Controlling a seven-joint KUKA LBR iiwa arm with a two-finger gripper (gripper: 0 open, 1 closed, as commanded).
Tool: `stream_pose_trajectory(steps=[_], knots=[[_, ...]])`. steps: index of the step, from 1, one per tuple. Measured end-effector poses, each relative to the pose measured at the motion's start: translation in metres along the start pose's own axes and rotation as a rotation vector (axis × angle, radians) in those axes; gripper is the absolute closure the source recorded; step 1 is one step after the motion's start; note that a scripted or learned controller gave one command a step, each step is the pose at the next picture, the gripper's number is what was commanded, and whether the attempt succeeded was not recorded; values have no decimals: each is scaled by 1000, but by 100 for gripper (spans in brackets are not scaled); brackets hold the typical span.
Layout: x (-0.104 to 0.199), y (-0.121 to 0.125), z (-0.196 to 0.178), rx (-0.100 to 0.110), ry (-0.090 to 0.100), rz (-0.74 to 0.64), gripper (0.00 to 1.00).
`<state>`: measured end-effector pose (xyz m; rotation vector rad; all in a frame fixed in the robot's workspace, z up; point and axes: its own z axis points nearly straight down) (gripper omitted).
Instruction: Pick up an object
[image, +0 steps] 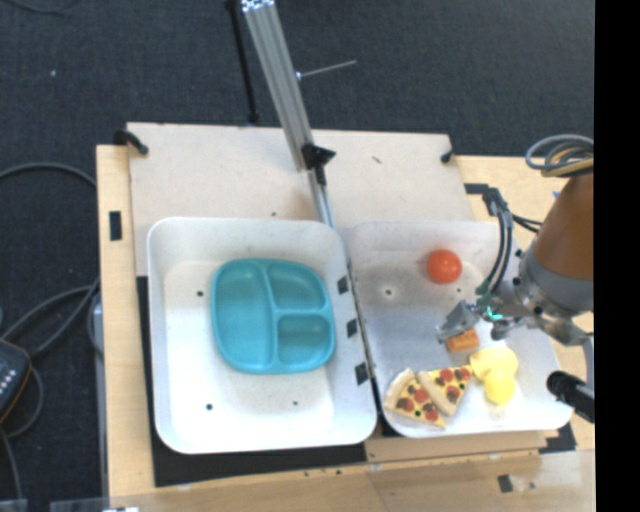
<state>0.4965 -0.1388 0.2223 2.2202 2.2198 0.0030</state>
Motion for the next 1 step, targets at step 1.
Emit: stream_pose_trajectory(steps=[1], knots=[[-2, -1, 63, 7, 0, 0, 0]])
